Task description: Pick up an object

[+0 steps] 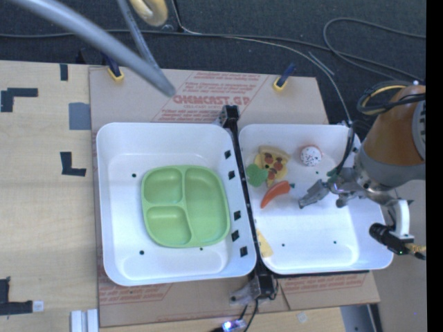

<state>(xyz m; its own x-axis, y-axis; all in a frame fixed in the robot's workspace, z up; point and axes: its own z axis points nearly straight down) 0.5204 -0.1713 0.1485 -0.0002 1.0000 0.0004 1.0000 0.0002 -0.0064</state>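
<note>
Presently catalogued, bench and both bins as seen from the overhead camera:

Nearest candidate: orange carrot toy (275, 193), lying on the floor of the right bin (325, 251), just to the view's left of the gripper (313, 196) and apart from it.

Long axis of carrot toy: running at a slant, lower-left to upper-right, with the upper end pointing roughly toward the gripper tip.

Other candidates: pizza-slice toy (270, 160) and a green piece (257, 176) sitting together beyond the carrot toy, toward the dividing wall; a white speckled ball (311, 155) lying near the bin's far wall, above the gripper in the view; a small yellow piece (264, 244) resting against the near left wall.

Gripper state: dark fingers are merging into one shape at this angle, so it cannot be told whether they are apart or together; nothing is seen between them.

Arm pose: grey arm with its orange band (392, 135) is reaching in from the view's right over the right bin's edge, wrist bent down and leftward, tip sitting low over the bin floor.

Judgement on coming move: a short leftward travel looks like all that is needed; the fingers would want to straddle the carrot toy across its narrow width.

Left bin (118, 185): holding a green divided plate (185, 206), well apart from the gripper.
</note>
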